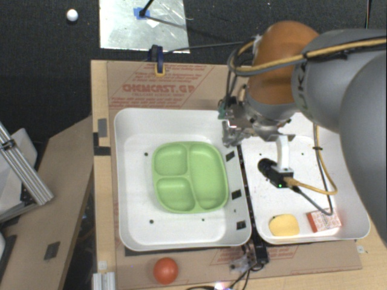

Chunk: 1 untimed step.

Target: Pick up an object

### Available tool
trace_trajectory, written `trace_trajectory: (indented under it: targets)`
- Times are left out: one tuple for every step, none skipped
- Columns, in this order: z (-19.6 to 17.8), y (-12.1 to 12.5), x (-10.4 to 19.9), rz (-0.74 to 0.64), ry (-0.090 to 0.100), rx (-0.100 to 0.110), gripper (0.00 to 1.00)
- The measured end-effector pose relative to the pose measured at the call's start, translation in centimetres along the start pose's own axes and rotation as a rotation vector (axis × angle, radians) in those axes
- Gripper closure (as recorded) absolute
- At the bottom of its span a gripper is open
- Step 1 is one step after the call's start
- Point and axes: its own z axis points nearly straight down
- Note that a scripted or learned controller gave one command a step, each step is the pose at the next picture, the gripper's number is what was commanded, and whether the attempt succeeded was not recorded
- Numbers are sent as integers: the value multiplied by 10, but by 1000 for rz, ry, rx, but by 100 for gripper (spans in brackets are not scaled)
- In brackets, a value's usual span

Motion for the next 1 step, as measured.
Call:
trace_trajectory:
  targets:
    - [-11,-25,43,0,0,0,100]
